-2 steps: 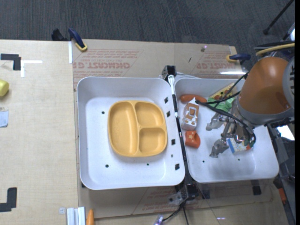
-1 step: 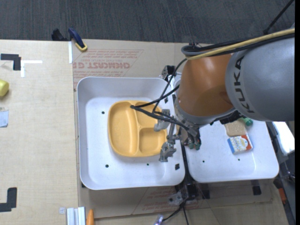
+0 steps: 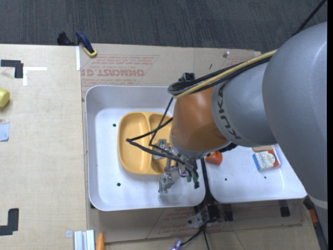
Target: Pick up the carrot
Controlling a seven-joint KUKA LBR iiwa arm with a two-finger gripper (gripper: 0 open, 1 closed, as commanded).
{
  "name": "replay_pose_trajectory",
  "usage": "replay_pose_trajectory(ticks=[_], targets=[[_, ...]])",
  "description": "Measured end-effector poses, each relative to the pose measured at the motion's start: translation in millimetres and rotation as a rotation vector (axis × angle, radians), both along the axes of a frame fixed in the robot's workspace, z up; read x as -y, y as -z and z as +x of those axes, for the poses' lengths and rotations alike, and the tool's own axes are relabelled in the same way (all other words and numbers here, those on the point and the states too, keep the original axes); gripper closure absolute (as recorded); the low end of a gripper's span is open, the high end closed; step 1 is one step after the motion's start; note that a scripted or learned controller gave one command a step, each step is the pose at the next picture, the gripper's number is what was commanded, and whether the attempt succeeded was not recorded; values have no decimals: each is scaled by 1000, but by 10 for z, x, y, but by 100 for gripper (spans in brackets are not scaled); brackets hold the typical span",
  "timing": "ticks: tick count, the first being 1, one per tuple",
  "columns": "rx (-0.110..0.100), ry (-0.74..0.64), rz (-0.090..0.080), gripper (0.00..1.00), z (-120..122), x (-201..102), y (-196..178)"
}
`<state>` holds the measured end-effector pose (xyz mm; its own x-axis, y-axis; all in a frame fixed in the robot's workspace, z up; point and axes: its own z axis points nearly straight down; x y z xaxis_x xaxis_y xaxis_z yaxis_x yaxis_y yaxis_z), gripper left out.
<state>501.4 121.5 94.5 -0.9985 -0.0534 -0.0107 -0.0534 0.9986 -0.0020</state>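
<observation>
claw (image 3: 167,184) over left bin (image 3: 104,155), carrot (image 3: 214,158) mostly hidden

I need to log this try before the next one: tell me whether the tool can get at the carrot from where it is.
Probably not directly. The tool hangs over the left bin beside the yellow tray, while the carrot lies in the right bin, partly under the arm.

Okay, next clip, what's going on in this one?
A grey KUKA arm with an orange band reaches in from the right over two white bins. Its gripper hangs low over the left bin, just beside a yellow divided tray. An orange object, possibly the carrot, peeks out from under the wrist in the right bin, next to a small carton. Nothing is visibly held.
</observation>
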Motion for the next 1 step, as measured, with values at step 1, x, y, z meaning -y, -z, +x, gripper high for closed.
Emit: replay_pose_trajectory(ticks=[1], targets=[[0,-2,-1,100,9,-1,-76]])
